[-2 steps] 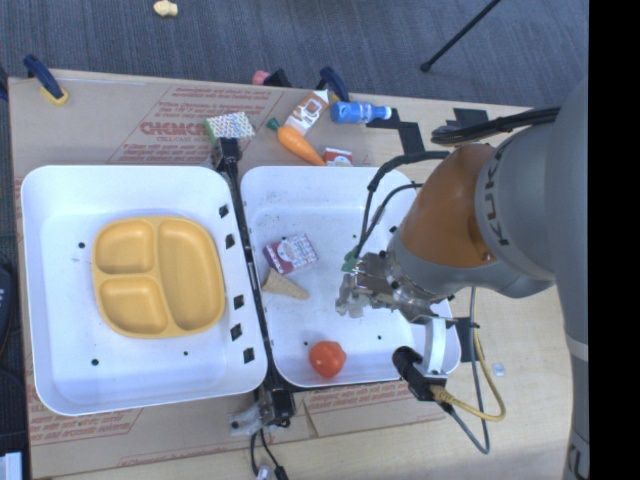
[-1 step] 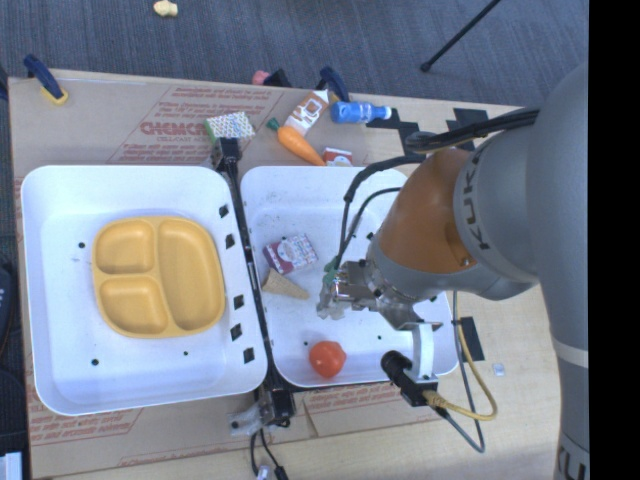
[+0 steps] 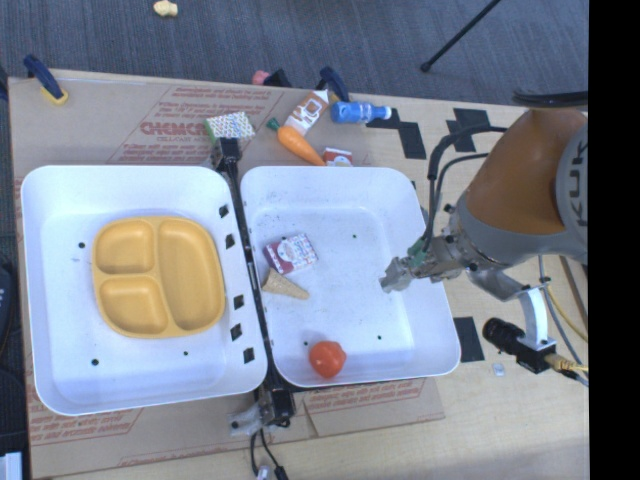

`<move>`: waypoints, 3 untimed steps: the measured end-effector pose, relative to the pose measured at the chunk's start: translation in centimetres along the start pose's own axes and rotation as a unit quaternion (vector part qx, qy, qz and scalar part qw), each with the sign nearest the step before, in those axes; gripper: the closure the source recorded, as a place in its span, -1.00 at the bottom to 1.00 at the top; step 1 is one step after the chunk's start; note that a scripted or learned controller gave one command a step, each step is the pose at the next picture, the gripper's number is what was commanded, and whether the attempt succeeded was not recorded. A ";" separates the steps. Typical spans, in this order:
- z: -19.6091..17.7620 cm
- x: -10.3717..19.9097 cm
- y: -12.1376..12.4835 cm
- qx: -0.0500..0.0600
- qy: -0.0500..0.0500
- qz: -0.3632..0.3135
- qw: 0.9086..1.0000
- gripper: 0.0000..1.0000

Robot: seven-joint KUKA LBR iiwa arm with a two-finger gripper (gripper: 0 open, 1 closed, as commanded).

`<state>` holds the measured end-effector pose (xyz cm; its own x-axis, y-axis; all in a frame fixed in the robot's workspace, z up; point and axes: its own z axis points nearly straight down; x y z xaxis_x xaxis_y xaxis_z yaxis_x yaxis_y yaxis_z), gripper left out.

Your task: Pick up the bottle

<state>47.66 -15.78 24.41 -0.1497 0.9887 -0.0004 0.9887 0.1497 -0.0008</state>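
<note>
Your bottle (image 3: pixel 359 113) is the one blue bottle lying on its side on the counter (image 3: pixel 120 133), outside both bins, just behind the back rim of the right bin (image 3: pixel 330 175). Just left of it you have one white and orange tube (image 3: pixel 306 111) lying at a slant, one carrot (image 3: pixel 299 145) below that, and a small red and white packet (image 3: pixel 338 155) touching the bin's back rim. Farther left one patterned block (image 3: pixel 230 126) sits near the clip between the bins. Two blue clamps hold the counter's back edge, one at the far left (image 3: pixel 45 79) and one near the tube (image 3: pixel 333 81).

You count two white bins side by side. The right bin holds three things: one red and white carton (image 3: pixel 291 253), one cone-shaped wedge (image 3: pixel 285 286) just below it, and one red tomato (image 3: pixel 326 359) near the front rim. The left bin (image 3: pixel 60 188) holds one yellow tray (image 3: pixel 158 273) with three compartments.

Your gripper (image 3: pixel 392 279) hangs low over the right side of the right bin, well apart from the bottle and apart from the carton and the tomato. You cannot tell how far the fingers stand open; nothing is seen between them. The grey arm (image 3: pixel 520 183) with its orange band reaches in from the right.

One small yellow thing (image 3: pixel 165 9) lies on the floor beyond the counter.
</note>
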 end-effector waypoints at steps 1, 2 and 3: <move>6.5 5.9 0.8 0.002 0.001 0.001 1.000 1.00; 5.3 9.6 1.4 0.001 0.001 -0.187 0.982 1.00; 5.3 16.0 2.4 0.001 0.001 -0.132 0.991 1.00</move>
<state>47.64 0.40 19.14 -0.4037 0.9149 0.0016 0.9149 0.4037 -0.0027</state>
